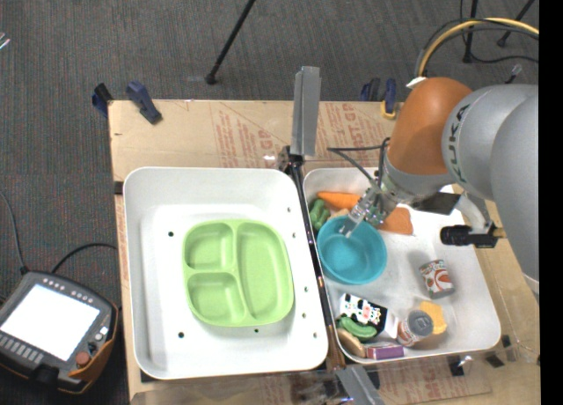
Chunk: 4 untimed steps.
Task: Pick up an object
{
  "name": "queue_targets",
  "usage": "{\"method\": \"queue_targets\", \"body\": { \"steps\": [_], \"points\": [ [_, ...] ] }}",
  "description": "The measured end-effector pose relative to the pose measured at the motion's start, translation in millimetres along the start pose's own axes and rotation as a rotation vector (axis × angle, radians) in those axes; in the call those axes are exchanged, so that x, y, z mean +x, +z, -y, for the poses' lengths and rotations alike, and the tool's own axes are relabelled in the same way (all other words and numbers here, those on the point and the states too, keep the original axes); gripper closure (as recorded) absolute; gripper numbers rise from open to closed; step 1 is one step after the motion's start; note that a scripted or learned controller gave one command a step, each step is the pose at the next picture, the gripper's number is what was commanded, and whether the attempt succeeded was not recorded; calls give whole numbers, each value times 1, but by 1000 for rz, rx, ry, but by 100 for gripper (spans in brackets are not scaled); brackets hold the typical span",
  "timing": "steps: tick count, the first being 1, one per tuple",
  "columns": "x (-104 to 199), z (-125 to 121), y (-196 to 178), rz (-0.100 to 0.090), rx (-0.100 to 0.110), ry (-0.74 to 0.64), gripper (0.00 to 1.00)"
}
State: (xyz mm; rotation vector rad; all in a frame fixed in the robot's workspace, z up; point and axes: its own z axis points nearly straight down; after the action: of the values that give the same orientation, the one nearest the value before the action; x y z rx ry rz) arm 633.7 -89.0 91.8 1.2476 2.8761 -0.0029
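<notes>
1. Overall, two shallow white bins sit side by side on the bench. The left bin (145, 218) holds one item: a light green divided plate (237, 273) with three compartments, lying flat near the middle of the bin floor.
2. The right bin (471, 293) holds the clutter. A blue bowl (352, 252) sits upright toward its left side, with nothing visible inside it.
3. Behind the bowl lies an orange carrot (339, 200); just left of the bowl's rim is a green vegetable (318, 213), close to the wall between the bins.
4. An orange wedge-shaped piece (400, 222) lies just right of the bowl, partly covered by the arm.
5. Toward the front: a small can (435, 276) on its side, a black-and-white patterned toy (363, 312), a yellow round item (428, 320), a green piece (356, 327) and a purple bar (384, 352) along the front wall.
6. The gripper (361, 216) hangs over the back rim of the blue bowl, fingers pointing down and left. The tips look close to or touching the rim; cannot tell which.
7. Finger opening: cannot tell at this resolution. No object seen between the fingers.
</notes>
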Motion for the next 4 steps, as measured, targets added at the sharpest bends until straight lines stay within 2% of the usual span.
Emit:
{"method": "queue_targets", "body": {
  "steps": [1, 2, 3, 4],
  "points": [
    [53, 89, -3, 17, -7, 126, 100],
    [52, 73, -3, 15, -6, 185, 100],
    [-59, 71, -1, 4, -6, 125, 100],
    [-55, 71, 4, -5, 0, 122, 0]
  ]
}}
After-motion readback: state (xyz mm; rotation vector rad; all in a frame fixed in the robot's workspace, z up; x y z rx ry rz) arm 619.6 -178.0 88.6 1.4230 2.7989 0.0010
